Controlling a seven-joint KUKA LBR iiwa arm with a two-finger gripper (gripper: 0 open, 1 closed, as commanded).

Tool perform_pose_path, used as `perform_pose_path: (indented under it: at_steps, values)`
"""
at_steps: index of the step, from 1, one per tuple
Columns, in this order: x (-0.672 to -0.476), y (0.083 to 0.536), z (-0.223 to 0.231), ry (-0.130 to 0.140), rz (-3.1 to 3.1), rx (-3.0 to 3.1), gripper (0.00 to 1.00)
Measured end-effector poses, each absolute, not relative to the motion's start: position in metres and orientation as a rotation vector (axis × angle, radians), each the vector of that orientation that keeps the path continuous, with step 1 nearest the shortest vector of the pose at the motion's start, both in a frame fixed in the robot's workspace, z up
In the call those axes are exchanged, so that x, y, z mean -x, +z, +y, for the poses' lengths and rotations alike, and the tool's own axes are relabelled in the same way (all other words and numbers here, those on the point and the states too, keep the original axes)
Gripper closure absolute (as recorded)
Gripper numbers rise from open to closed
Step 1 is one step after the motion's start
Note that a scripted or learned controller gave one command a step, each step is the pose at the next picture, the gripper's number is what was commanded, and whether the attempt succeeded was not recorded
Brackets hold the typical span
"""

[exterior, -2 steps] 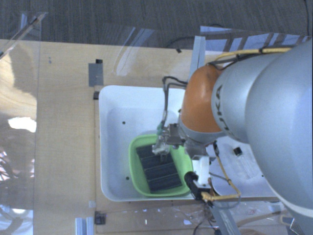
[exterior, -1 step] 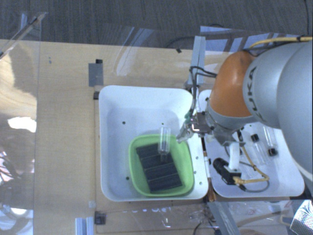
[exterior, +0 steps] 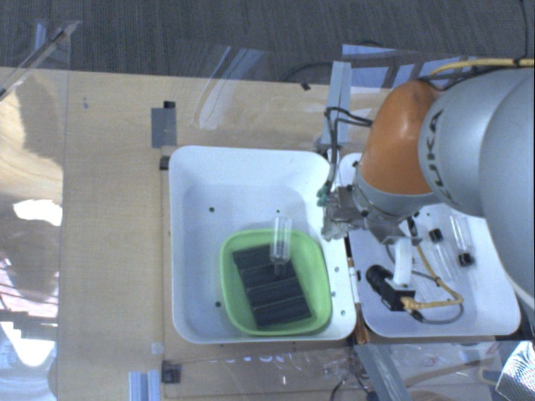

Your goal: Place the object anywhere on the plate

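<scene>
**Tube on the plate, risk of rolling**

The clear tube lies on the green plate in the left bin. The gripper is at the bin's right wall; its state I cannot tell. A bump could roll the tube off.

A clear tube stands on the green plate; white bin floor beyond lies open.
</scene>
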State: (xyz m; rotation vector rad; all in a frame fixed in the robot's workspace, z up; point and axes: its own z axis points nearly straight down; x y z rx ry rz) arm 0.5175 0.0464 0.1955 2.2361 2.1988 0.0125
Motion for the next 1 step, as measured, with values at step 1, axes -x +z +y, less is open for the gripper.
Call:
perform_pose_path:
  at_steps: [1]
  values:
    - [-0.5175,0.1955,0.0464,0.012,2.199,-2.236,0.00]
